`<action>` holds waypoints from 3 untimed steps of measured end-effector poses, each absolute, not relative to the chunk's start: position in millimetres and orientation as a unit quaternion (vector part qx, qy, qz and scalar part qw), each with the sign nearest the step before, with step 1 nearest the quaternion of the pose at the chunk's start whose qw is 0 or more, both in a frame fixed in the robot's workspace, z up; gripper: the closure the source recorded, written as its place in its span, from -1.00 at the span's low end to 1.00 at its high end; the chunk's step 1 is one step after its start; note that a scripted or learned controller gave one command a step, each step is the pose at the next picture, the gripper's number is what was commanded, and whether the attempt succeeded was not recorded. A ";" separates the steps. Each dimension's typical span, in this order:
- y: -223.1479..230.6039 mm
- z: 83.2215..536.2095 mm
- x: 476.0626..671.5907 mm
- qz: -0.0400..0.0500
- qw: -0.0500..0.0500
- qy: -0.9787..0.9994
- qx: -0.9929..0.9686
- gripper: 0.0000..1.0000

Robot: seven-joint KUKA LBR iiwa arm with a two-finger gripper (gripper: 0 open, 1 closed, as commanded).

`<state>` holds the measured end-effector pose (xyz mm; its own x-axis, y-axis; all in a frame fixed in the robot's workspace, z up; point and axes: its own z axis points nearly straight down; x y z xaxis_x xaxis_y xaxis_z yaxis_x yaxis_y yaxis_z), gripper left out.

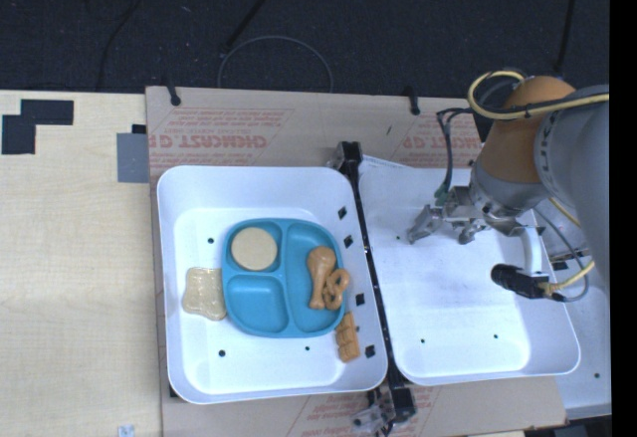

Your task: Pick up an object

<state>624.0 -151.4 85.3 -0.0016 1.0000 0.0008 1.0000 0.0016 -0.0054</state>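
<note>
Grey arm with orange band cut off at right edge, covering far right corner of right white bin, finger gap of two-finger gripper too small to tell

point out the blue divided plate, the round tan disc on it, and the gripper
blue divided plate (261, 311), camera view, bare floor of its lower-left compartment
round tan disc (253, 248), camera view, middle of its top face
gripper (423, 226), camera view, by its finger ends over the right bin

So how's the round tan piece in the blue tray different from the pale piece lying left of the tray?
The round tan piece is a smooth disc sitting inside a compartment of the blue tray. The pale piece is squarish, lumpier and lighter, lying on the left bin's floor against the tray's edge. Both lie flat.
</note>
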 end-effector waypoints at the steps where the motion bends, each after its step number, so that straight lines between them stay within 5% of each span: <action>1: -151.8 97.3 624.3 0.001 0.002 -0.707 -0.707 1.00; 3: -160.2 189.3 623.0 0.000 -0.001 -0.707 -0.707 1.00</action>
